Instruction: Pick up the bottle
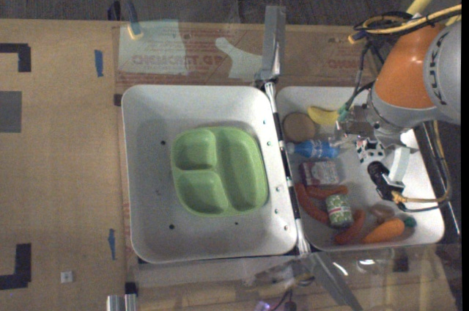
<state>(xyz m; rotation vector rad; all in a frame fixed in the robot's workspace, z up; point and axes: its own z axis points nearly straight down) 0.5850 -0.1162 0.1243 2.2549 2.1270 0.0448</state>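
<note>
Left bin (146, 155) holds a green divided tray (218, 170); right bin (429, 229) is crowded with food items. Clear water bottle (316, 149) lies on its side against that bin's left wall, cap toward the tray, below a round brown disc (297, 126) and banana (323, 114), above a small green can (338, 210). Gripper (349, 132) sits at the bottle's right end; its opening and any hold cannot be judged.

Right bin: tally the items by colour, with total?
Right bin, as far as the view resolves:
Orange/red: 3, carrot and two sausages
Yellow: 1, banana
Brown: 1, round disc
Clear/blue: 1, bottle
Green: 1, can
Dark patterned: 1, packet
Total: 8
</note>
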